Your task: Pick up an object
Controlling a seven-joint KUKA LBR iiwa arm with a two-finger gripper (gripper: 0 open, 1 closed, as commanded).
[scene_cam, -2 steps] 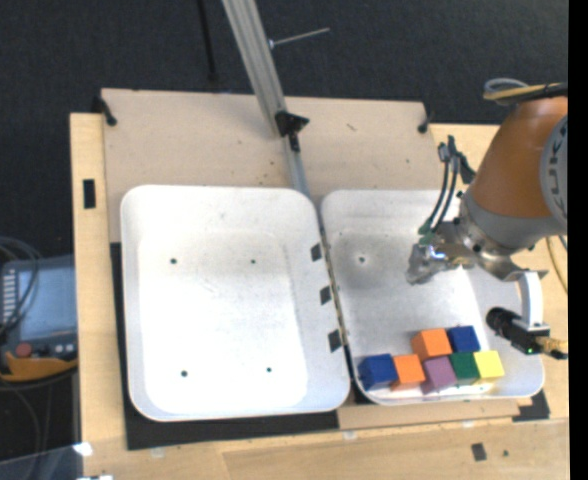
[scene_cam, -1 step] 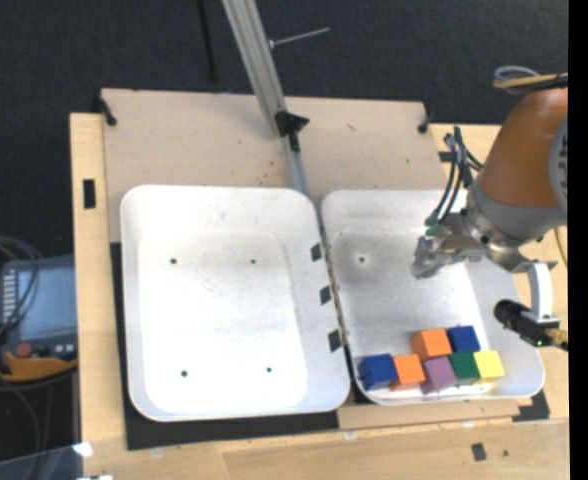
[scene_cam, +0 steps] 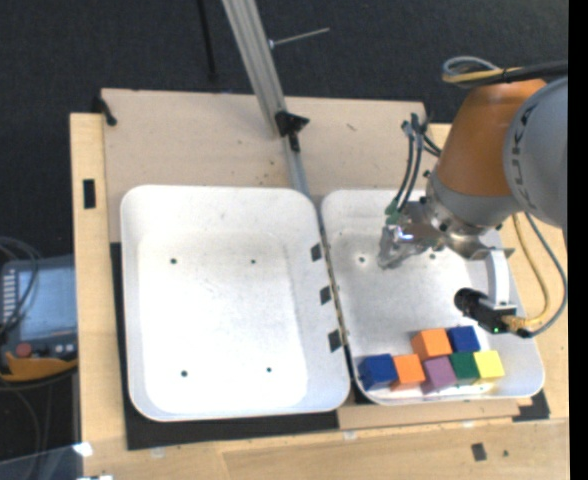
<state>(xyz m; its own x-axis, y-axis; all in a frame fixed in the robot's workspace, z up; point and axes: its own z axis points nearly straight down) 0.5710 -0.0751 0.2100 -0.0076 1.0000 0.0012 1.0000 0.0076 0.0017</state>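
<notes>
Several small cubes lie packed along the front edge of the right bin point(scene_cam: 374, 298): a blue cube point(scene_cam: 377, 370), an orange cube point(scene_cam: 409, 369), a purple cube point(scene_cam: 439, 372), a green cube point(scene_cam: 464, 366), a yellow cube point(scene_cam: 489, 364), with a second orange cube point(scene_cam: 433, 342) and a second blue cube point(scene_cam: 463, 338) behind them. My gripper point(scene_cam: 392, 253) hangs over the upper middle of the right bin, well back from the cubes, with nothing between its fingers. The fingers look close together.
The left bin point(scene_cam: 219, 298) sits beside the right one. A slanted metal pole point(scene_cam: 259, 63) rises behind the bins. Cables and a black fitting point(scene_cam: 484, 311) hang from the wrist over the right bin's right side. A control pendant point(scene_cam: 29, 313) lies off the bench at left.
</notes>
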